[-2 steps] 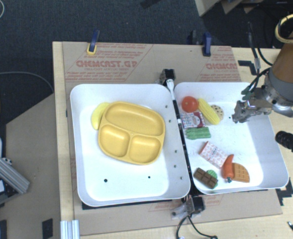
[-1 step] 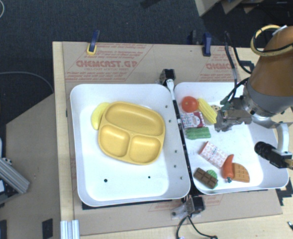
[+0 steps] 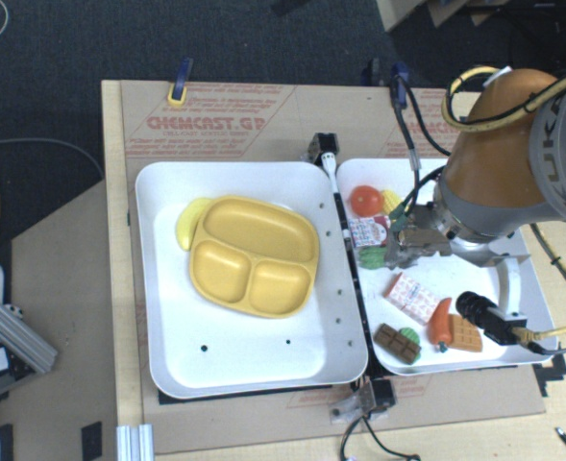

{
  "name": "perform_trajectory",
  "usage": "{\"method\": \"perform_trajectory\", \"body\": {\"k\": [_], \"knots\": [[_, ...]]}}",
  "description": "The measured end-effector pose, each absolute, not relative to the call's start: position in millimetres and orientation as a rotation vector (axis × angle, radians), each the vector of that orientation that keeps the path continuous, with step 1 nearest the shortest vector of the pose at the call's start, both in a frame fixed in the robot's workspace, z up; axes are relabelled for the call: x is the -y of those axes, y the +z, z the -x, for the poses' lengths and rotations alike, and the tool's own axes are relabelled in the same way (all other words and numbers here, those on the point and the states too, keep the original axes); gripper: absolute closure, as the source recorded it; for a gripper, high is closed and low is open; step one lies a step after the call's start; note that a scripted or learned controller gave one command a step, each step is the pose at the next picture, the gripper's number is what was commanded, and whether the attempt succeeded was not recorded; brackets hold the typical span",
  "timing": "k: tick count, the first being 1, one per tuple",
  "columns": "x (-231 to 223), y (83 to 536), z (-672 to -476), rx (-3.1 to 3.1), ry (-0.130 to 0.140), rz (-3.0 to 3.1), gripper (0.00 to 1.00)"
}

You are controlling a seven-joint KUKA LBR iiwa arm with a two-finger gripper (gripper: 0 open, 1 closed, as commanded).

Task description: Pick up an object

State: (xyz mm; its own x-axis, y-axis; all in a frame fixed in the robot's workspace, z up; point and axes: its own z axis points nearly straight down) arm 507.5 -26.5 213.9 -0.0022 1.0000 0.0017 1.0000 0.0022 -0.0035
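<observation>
My gripper (image 3: 398, 246) is low in the right bin (image 3: 528, 349), near its left wall. Just left of it lie a green toy (image 3: 370, 256) and a red-and-white packet (image 3: 366, 230). Behind these rest a red tomato (image 3: 365, 200) and a small yellow piece (image 3: 390, 201). Toward the front of the bin I see a white packet with red dots (image 3: 412, 297), an orange carrot (image 3: 441, 323), a waffle piece (image 3: 465, 335) and a brown chocolate bar (image 3: 395, 341) with a green bit (image 3: 409, 335) on it. Nothing is visibly held.
The left bin (image 3: 167, 286) holds a yellow divided plate (image 3: 254, 254) with a yellow banana-like piece (image 3: 190, 221) poking out from under its left rim. The grey and orange arm (image 3: 504, 161) covers the back right of the right bin.
</observation>
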Motion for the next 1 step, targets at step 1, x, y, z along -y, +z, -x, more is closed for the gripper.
{"method": "perform_trajectory", "body": {"k": [1], "knots": [[-6.4, 233.6, -495.4, 2.226, -0.003, 2.218, 1.0]]}}
